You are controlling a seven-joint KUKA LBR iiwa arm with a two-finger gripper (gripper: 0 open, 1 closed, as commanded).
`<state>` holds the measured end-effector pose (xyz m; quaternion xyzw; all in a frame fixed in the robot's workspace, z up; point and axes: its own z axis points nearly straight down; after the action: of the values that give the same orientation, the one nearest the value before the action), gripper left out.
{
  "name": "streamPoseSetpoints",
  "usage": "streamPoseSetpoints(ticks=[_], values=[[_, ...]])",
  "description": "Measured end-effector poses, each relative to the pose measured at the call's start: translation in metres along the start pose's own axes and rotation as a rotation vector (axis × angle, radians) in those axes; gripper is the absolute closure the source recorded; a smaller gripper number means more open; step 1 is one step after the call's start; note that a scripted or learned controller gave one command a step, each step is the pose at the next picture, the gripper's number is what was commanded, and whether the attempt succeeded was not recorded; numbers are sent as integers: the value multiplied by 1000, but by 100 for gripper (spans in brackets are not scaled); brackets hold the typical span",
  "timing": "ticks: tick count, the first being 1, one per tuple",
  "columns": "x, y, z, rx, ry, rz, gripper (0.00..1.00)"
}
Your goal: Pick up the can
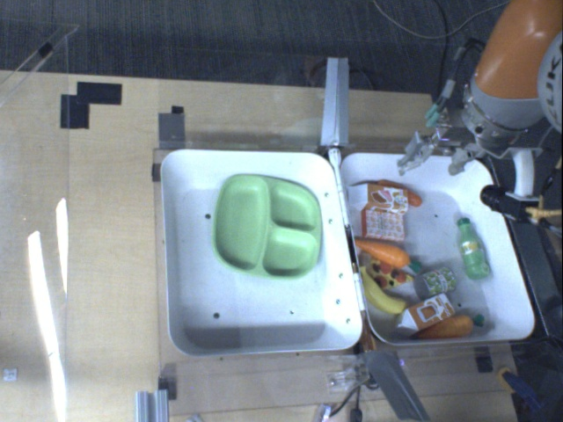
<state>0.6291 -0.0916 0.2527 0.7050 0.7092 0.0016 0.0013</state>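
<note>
Can (437, 281): what you should read as the can is the small greenish cylinder lying on its side in the lower middle of the right bin (503, 299). It is small in this view, so treat that identification as a judgement.

Largest first. The left bin (189, 262) carries just a green sectioned tray (268, 225), which sits apart from the job. The arm (519, 42) comes in from the right and hangs over the right bin's far rim, probably a high staging pose clear of the clutter.

The gripper (435, 158) hovers at the bin's top edge with its two fingers splayed wide and nothing between them. It is well apart from the can.

Clutter around the target:
- printed box (384, 224), upper left, flat
- green bottle (472, 249), lying to the can's right
- carrot (383, 253) and banana (380, 294), just to its left
- small carton (426, 309), just below it, close or touching

Judgement: you have the approach step in hand and no grasp yet. The can is hemmed in on its left and lower sides, so expect the fingers to need the freer gap on the bottle side. Lying down, it may roll when nudged.
</note>
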Motion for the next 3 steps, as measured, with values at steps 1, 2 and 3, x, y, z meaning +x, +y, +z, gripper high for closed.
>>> streamPoseSetpoints(ticks=[1, 2, 3], values=[[-21, -54, 86, 1, 0, -19, 0], [-33, -91, 141, -24, -2, -12, 0], [-71, -134, 162, -12, 4, 8, 0]])
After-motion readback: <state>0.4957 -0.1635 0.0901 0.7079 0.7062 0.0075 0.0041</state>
